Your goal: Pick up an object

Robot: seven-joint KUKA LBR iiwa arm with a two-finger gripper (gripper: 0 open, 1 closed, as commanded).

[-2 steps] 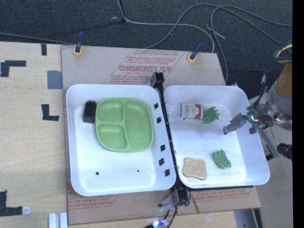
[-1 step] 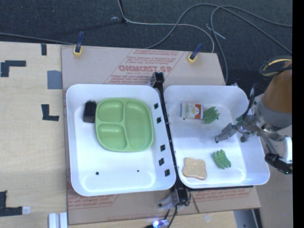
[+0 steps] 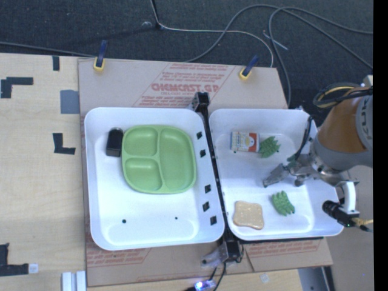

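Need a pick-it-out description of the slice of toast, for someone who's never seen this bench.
Look in the right bin of the two white bins. Along its near edge, toward the divider between the bins, lies the toast slice, flat on the floor. It is the only tan, squarish piece there; its neighbour, the green leafy piece, sits just to its right.

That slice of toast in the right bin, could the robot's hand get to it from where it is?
Probably yes. The toast lies flat by the bin's near-left corner, apart from the green pieces, with nothing over it. The hand hovers just above it in the same bin.
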